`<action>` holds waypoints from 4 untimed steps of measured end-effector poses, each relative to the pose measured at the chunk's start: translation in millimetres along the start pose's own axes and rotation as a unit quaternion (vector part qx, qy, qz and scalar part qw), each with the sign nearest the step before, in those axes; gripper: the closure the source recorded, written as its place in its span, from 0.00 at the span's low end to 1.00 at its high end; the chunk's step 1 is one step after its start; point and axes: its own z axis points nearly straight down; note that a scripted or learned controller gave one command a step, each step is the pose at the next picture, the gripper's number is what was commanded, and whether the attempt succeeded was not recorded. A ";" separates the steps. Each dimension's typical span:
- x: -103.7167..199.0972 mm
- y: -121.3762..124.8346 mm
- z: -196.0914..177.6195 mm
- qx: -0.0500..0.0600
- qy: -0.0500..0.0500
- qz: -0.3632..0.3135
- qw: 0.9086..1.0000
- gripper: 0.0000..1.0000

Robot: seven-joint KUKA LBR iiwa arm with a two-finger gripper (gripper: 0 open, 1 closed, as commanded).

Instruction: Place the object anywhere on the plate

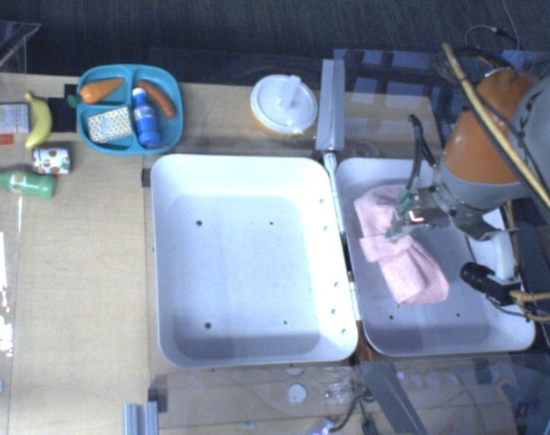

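In the right bin (492, 333), the gripper (403, 227) sits low on the pink cloth (406, 265) — whether the fingers are apart or together, I cannot tell. Pinch a thick fold, then lift straight.

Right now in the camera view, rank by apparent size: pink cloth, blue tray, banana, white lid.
Largest to smallest:
1. Blue tray and pink cloth, too alike to rank
2. White lid
3. Banana
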 end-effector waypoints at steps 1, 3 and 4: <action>0.8 1.9 -40.0 0.000 0.000 -0.003 1.000 1.00; 99.1 9.2 -41.9 0.000 0.000 -0.395 0.919 1.00; 152.8 4.8 -48.4 -0.001 0.000 -0.569 0.822 1.00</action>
